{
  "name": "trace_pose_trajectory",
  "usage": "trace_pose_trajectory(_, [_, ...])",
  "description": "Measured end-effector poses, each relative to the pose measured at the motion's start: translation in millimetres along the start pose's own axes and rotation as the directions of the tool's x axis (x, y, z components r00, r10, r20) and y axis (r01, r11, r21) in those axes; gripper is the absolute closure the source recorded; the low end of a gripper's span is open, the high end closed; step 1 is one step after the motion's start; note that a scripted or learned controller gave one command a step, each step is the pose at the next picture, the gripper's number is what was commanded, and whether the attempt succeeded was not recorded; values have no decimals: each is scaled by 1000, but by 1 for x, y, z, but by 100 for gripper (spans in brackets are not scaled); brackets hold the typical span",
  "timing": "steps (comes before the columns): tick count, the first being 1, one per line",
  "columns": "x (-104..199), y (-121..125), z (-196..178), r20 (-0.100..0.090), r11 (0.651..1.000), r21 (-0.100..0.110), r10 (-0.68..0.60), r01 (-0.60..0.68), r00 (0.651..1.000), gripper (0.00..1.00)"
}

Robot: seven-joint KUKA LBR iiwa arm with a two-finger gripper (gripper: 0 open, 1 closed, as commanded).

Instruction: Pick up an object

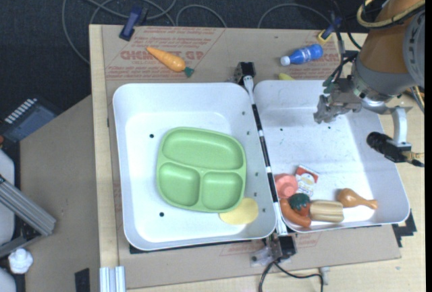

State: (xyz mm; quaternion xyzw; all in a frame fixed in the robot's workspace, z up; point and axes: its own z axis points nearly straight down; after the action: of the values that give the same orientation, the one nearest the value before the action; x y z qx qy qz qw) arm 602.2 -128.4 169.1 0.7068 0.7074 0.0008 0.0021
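Right bin (pixel 378 149), near corner: toy foods heaped together, namely a hot dog (pixel 326 211), a drumstick (pixel 356 199), a pink piece (pixel 286 185) and a small packet (pixel 306 181). All look like light, hard, smooth plastic and likely slippery; the hot dog's straight middle offers the best hold. Gripper (pixel 329 110): hovering over the bin's far end, well apart, nothing seen held; jaw opening cannot be told.

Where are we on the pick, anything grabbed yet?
No pick looks done: the toy food pile lies untouched in the right bin's near corner. The gripper hangs over that bin's far end, nothing visibly between its fingers. Reaching, grasping and lifting all remain.
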Motion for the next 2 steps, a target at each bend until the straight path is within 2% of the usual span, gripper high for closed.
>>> trace_pose_trajectory(1, [78,-5,-16,-2,1000,5,0,0,1000,100])
trace_pose_trajectory(2, [77,-6,-16,-2,1000,6,0,0,1000,0])
